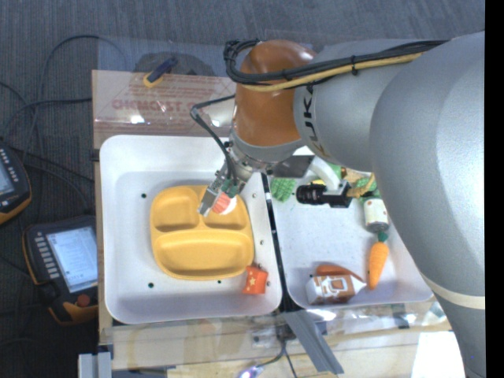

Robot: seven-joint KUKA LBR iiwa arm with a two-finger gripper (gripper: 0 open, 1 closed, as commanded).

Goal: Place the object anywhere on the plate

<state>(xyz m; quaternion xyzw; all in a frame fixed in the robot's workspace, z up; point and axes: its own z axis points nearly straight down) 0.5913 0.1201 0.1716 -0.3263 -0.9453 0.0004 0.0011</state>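
The end effector (pixel 216 201) hangs over the far right part of the plate (pixel 197 246), its fingers clamped on the object (pixel 226 204), a small red and white piece. The object sits just above the plate's right rear compartment; it is too small to tell its long axis or which way it points.

The yellow plate lies in the left bin (pixel 118 211). Behind that bin a cardboard (pixel 130 105) sheet carries faint red print that cannot be read. An orange block (pixel 253 280) rests off the plate's near right corner. In the right bin (pixel 295 235) lie a green toy (pixel 282 187), a brown packet (pixel 335 284), a bottle (pixel 376 213) and a carrot (pixel 376 264) pointing toward the near edge. The arm (pixel 425 132) shows the letters "UK".
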